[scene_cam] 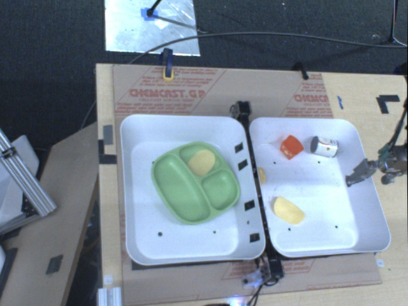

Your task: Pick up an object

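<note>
The gripper (357,174) sits at the right bin's (319,238) right rim, its fingers' opening impossible to tell. The step is approach; next it must descend over the nearby yellow object (288,210).

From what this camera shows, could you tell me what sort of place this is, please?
Probably a robotics lab's pick-and-place bench: two shallow white bins on a cardboard-covered board, a green divided plastic tray, and a gripper at the right bin's edge.
</note>
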### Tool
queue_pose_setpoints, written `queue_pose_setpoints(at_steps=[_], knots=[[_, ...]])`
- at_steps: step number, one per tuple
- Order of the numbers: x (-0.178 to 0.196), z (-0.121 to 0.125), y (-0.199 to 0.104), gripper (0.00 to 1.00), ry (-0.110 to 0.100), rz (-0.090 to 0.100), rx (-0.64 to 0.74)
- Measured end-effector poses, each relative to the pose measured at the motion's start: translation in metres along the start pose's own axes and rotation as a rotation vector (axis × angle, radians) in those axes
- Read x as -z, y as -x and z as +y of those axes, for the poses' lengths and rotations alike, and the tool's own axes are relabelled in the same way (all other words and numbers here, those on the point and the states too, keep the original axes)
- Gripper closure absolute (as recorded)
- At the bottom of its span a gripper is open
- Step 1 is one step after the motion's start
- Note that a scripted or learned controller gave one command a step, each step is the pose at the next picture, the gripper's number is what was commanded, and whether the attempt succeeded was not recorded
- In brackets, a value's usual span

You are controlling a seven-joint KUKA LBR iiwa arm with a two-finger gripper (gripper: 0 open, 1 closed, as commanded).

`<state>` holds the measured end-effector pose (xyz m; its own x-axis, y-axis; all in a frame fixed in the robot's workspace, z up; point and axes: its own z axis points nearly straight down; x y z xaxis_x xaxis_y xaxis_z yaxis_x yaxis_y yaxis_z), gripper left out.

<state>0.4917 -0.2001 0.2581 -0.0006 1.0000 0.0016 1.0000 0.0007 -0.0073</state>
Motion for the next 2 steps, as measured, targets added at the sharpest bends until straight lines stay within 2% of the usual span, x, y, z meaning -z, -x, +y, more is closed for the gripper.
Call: queue_pose_setpoints(at_steps=[1,2], knots=[[0.004,0.002,0.0,0.0,0.009,-0.003,0.003],[-0.058,0.004,0.001,0.0,0.004,0.0,0.001]])
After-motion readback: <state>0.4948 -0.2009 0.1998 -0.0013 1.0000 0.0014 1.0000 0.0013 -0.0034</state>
